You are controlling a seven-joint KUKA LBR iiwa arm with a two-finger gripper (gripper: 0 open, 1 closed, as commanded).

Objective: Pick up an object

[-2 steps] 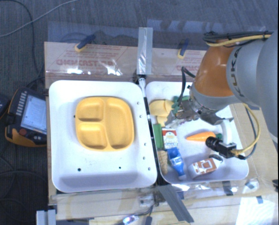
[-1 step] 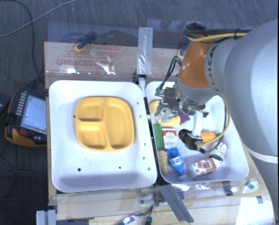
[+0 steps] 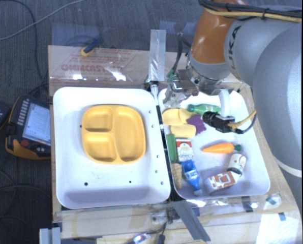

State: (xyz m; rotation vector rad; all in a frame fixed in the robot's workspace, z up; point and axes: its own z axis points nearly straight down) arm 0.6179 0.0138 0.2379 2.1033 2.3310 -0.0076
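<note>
Gripper (image 3: 184,88) over right bin (image 3: 258,179); carrot (image 3: 217,148) nr centre.

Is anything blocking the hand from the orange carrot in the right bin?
Nothing lies on the orange plastic carrot; it is exposed from above. The hand sits at the right white bin's far end, with a black cable fitting between them.

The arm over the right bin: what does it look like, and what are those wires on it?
The arm is fat, rounded and grey, with an orange band above a metallic wrist. Black cables run along its top. The gripper below is small and silvery.
</note>
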